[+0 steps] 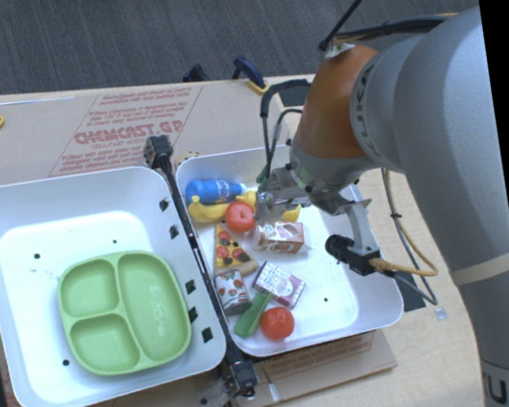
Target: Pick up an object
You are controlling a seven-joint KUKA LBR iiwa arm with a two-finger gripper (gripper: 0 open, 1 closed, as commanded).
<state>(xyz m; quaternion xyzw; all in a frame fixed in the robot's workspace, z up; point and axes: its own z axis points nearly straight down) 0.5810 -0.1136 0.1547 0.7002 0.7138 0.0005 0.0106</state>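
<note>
Reaching step, not yet a grasp: jaws [272, 206] low in right bin [370, 308], just beside red tomato [239, 216]; spread or pressed, cannot tell. Next, needs closing on one item.

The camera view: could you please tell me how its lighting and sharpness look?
In the camera view, light is soft and even, with faint shadows under the green plate and toys; the left bin shows mild glare; the arm, nearest the lens, looks slightly soft.

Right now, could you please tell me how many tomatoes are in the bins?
2: one tomato near the right bin's far end beside the banana, and another tomato at its near edge. The arm may hide more.
</note>
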